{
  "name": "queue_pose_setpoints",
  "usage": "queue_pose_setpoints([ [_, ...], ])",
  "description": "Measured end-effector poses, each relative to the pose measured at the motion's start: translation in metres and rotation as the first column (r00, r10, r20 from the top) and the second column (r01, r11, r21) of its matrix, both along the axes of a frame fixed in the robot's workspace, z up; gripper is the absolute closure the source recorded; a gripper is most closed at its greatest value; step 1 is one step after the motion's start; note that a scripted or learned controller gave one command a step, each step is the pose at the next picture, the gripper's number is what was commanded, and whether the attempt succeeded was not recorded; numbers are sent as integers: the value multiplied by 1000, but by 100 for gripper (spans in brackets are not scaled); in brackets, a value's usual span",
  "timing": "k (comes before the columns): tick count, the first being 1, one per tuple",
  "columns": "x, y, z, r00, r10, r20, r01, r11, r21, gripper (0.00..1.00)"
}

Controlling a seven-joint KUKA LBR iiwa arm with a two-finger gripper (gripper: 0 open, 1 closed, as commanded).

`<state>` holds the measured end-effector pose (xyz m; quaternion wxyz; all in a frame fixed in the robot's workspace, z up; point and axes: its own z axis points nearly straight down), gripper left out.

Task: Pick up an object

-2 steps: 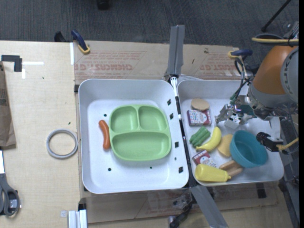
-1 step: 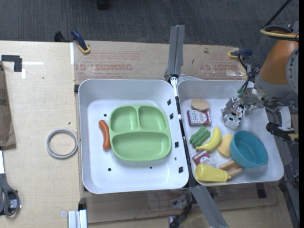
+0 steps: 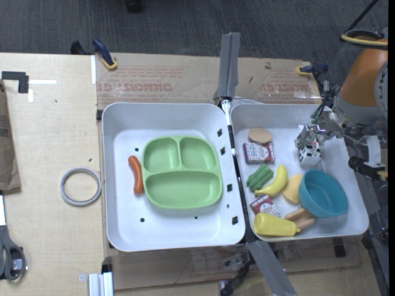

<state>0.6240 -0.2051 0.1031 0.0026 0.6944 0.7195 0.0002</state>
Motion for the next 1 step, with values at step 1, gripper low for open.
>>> queue_pose_setpoints([
  [1, 18, -15, -10, 991, 129, -19, -129, 992, 12, 100],
])
